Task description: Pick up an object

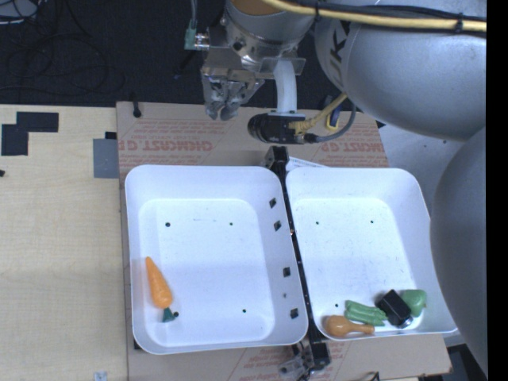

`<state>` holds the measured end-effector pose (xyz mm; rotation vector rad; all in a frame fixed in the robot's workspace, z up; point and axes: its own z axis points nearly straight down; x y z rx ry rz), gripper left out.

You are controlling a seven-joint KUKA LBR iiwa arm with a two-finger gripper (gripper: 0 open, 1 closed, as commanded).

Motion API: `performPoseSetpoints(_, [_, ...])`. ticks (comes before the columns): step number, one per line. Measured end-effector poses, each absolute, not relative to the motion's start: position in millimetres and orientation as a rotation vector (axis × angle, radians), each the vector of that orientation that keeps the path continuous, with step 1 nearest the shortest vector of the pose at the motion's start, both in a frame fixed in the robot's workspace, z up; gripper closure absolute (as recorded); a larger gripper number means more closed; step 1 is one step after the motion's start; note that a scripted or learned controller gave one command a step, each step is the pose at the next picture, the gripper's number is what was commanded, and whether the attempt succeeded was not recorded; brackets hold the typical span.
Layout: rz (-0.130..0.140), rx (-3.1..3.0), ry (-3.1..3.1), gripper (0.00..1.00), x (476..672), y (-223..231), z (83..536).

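Note:
An orange toy carrot [158,285] with a small green stem lies near the front left corner of the left bin [198,187]. In the front right corner of the right bin [357,182] sit a green pea pod [364,313], a black block [394,307], a green piece [414,298] and an orange-brown pear-shaped piece [347,326]. My gripper [225,106] hangs high above the back edge of the left bin, over the cardboard, with its fingers close together and nothing between them.
Brown cardboard [182,140] lies under and behind both bins. A black clamp and cable fitting [278,127] sits at the back where the bins meet. The grey arm [413,54] fills the upper right. A pale wooden bench top [55,244] extends left.

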<state>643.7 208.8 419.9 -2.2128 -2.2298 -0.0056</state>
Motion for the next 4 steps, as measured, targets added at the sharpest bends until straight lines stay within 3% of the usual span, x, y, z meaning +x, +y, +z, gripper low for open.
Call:
performPoseSetpoints(1, [0.012, -2.226, -2.212, 1.00, 643.6, 126, 384])
performPoseSetpoints(2, [0.012, -2.226, -2.214, 1.00, 643.4, 71, 353])
performPoseSetpoints(3, [-0.011, -2.200, -2.239, 1.00, 607.9, 253, 435])
performPoseSetpoints(4, [0.017, -2.219, -2.219, 1.00, 644.0, 243, 352])
